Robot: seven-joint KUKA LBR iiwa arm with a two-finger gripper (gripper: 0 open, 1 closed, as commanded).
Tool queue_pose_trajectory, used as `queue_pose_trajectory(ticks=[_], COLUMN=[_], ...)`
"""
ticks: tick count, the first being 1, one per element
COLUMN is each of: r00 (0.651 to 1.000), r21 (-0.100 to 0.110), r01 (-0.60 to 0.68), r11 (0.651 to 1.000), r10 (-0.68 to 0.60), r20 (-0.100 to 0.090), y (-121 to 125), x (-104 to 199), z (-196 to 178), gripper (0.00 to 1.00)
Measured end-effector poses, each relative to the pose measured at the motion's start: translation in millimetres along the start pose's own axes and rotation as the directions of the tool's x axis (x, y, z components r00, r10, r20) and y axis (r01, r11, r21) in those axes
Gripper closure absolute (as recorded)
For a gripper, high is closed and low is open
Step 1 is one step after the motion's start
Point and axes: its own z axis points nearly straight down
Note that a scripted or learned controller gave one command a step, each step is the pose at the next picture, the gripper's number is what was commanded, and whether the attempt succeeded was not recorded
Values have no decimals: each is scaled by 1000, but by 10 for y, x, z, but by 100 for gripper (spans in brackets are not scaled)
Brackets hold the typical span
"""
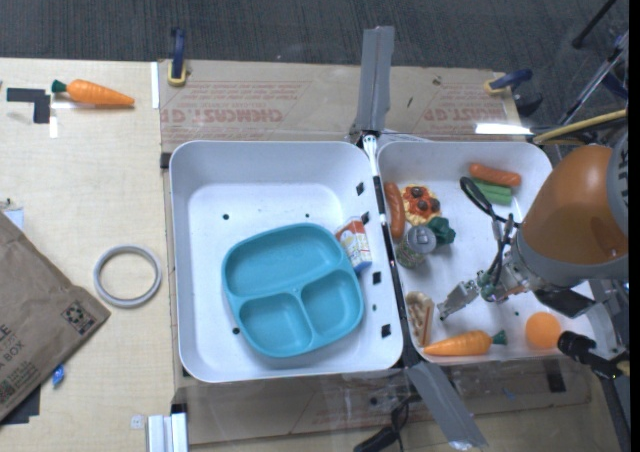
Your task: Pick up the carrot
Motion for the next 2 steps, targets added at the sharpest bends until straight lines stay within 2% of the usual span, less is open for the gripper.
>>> queue_pose_trajectory(ticks=[1, 2], r00=[977, 965], r21=[0, 2], r01=[211, 261], r11=[977, 965], r10=[-211, -261], r20=[1, -1], y=[159, 42], x=[436, 146], z=[-998, -90], gripper=[0, 0])
